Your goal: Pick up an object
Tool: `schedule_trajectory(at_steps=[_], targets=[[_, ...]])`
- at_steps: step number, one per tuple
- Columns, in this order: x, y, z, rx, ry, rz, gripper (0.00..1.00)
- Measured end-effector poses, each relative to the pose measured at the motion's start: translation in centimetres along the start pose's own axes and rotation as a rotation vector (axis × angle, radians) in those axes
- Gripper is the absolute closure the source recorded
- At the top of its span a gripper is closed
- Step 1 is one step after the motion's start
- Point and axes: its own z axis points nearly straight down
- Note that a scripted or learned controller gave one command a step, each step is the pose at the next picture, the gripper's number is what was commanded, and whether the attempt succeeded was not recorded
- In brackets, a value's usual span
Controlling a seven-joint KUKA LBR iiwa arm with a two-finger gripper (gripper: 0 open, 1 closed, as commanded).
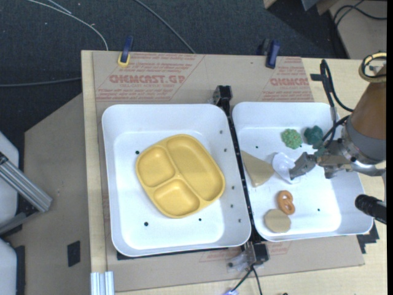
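The right bin [319, 217] holds several small items. A pale green broccoli-like piece [291, 138] and a dark teal piece [314, 134] lie at the back. A tan wedge [258, 169] rests against the left wall, and a small whitish object [283, 163] lies beside it. An orange pretzel [285, 201] and a tan round lump [277, 221] sit near the front. My gripper [299, 166] reaches in from the right, low over the bin, its tip right next to the whitish object. Whether it touches that object is unclear.
The left bin [123, 226] holds a yellow three-compartment plate [179, 175]. A black divider with clips [236, 165] runs between the bins. Blue clamps [271, 53] hold the cardboard at the back. Cables and the arm's body [371, 121] crowd the right side.
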Motion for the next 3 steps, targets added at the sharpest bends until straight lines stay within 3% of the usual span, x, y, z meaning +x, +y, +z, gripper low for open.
schedule_trajectory(at_steps=[1,3], targets=[[0.0,0.3,-0.6,-0.013,-0.002,-0.003,0.0],[-0.8,0.6,8.5,-0.006,0.0,-0.002,0.0]])
